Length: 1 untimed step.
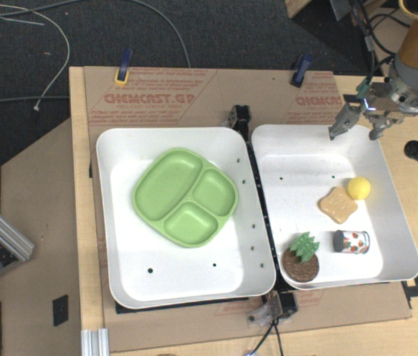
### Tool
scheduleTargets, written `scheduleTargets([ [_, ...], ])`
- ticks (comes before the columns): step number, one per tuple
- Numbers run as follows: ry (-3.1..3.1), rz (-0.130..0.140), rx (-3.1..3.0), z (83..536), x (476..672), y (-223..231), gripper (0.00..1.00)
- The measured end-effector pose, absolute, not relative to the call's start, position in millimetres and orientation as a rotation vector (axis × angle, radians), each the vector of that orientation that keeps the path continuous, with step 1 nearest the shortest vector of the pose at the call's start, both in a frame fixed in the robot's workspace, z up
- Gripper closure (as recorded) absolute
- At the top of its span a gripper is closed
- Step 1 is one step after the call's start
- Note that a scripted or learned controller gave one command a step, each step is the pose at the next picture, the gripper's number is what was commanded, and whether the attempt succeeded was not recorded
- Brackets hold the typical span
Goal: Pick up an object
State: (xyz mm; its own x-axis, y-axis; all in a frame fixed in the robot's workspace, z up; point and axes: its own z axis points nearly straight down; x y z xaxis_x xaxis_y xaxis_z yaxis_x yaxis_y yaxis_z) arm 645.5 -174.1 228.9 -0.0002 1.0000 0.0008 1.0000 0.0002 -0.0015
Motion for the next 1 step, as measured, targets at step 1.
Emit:
scheduleTargets([
  [1, -2.221, 0.000, -2.220, 229.4, 645.8, -174.1, 0.00],
])
